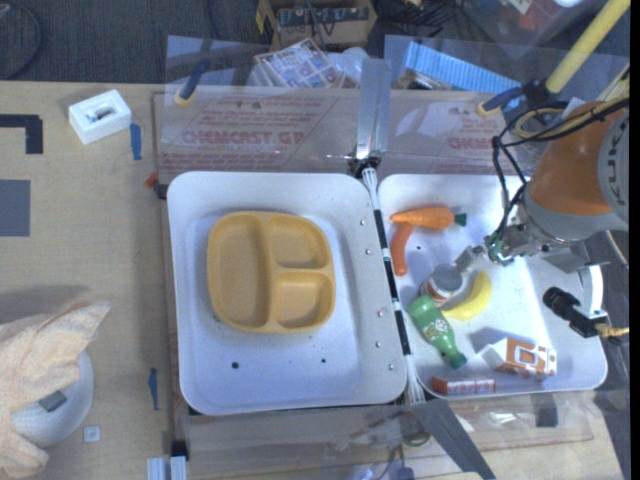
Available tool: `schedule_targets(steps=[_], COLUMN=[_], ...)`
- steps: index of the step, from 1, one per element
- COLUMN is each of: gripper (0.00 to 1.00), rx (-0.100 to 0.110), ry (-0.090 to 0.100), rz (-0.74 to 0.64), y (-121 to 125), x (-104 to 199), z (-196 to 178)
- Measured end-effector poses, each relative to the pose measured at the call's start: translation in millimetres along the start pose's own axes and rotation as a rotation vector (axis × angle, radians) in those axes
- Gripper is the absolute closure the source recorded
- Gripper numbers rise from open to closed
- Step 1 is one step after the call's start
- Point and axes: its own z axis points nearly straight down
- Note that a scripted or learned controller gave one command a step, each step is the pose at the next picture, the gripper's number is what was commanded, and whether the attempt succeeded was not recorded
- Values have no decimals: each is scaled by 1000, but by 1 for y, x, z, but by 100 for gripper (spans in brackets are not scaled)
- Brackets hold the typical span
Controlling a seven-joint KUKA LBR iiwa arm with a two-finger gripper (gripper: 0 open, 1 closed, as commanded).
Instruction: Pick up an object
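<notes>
From my station I see the grey arm with its orange band reaching into the right white bin (590, 363), and its two-finger gripper (452, 273) hangs low over a cluster of toy food. Whether it is apart or together I cannot tell; the tip is small and grey against the bin floor.

The likeliest target, as I judge it, is the yellow plastic banana (471, 298) lying just beside the gripper tip, near the middle of the right bin. It looks like a hollow toy: light, stiff, smooth and curved, so probably slippery. I would grip it across its narrow middle, square to the curve, so it does not squirt out.

It is crowded there. A small round red-and-white piece (441, 288) touches the banana's left end, right under the gripper. A green plastic bottle (437, 329) lies slantwise just below it, close enough to get nudged or pinched along with the banana. An orange toy carrot (427, 218) and a curved orange piece (400, 247) lie further up, clear of the grasp. A small orange-and-white carton (527, 358) sits near the bin's lower right corner.

The left white bin (195, 368) holds a yellow divided tray (270, 271), well apart from everything.
</notes>
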Motion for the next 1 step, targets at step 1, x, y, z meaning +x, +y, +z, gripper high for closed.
schedule_targets(steps=[1], gripper=[0], rx=[0], ry=[1], rz=[-9], y=[-60], x=[35], z=[-1])
